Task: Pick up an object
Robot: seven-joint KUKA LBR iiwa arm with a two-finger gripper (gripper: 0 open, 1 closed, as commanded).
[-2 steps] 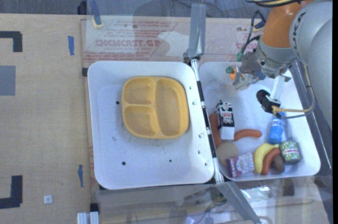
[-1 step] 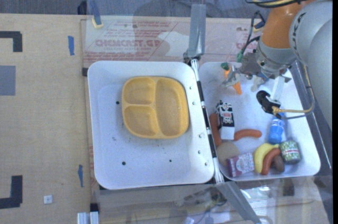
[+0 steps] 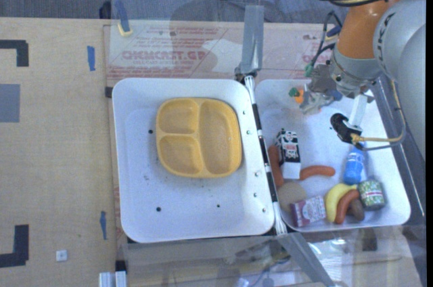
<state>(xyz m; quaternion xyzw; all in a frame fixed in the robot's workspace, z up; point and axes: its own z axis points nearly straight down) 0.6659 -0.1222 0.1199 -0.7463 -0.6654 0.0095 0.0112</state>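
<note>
The claw (image 3: 316,100) hung low in the right white plastic bin (image 3: 399,208), near a small orange toy (image 3: 296,93) (whether it gripped anything, I could not tell). Nothing looked lifted yet.

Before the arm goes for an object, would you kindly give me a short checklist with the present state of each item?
1. Gripper over the right bin, at its far end: ok.
2. Nothing between the fingers yet: cannot tell, too small and blurred.
3. A target directly below: ok, a small orange and green object lies just beside the gripper.
4. Other objects apart from that target: ok, the milk carton, sausage, blue bottle and banana lie nearer the near end.
5. Yellow divided tray in the left bin, out of the arm's way: ok.
</note>
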